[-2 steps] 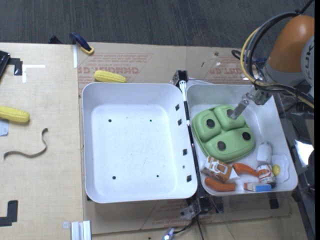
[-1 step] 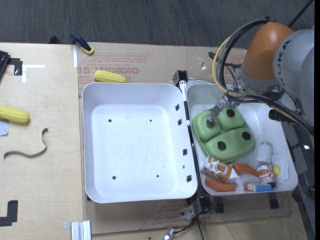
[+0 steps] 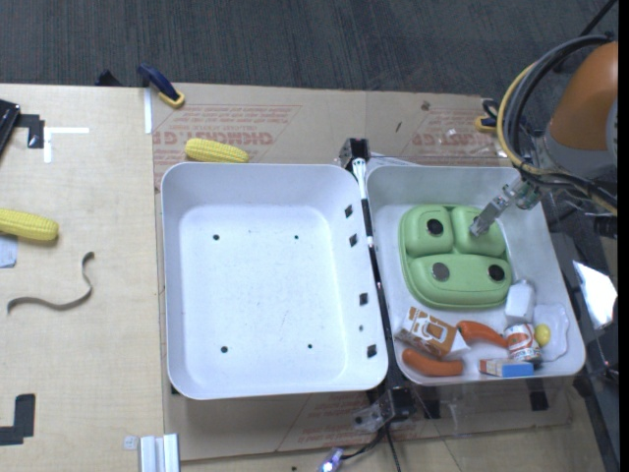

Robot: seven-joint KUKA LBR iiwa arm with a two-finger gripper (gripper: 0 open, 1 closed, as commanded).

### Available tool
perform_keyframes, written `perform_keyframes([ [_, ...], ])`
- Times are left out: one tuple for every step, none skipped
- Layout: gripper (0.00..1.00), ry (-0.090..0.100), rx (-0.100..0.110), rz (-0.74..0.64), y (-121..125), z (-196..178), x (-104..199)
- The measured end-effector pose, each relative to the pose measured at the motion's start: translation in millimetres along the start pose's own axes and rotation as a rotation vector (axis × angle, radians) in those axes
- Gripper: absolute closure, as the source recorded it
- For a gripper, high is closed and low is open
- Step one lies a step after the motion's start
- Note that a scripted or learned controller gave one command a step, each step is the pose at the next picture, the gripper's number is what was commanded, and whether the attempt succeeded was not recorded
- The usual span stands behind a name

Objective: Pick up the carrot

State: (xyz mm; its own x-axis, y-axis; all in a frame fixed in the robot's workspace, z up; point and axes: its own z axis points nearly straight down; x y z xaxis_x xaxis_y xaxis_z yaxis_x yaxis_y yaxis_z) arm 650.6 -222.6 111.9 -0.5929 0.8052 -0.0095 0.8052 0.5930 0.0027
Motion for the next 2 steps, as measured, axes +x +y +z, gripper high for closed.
perform_keyframes([
  [0.00,-0.013,0.000,0.115,15,10,79],
  [0.00,0.003,0.002,0.275,27,-49,20],
])
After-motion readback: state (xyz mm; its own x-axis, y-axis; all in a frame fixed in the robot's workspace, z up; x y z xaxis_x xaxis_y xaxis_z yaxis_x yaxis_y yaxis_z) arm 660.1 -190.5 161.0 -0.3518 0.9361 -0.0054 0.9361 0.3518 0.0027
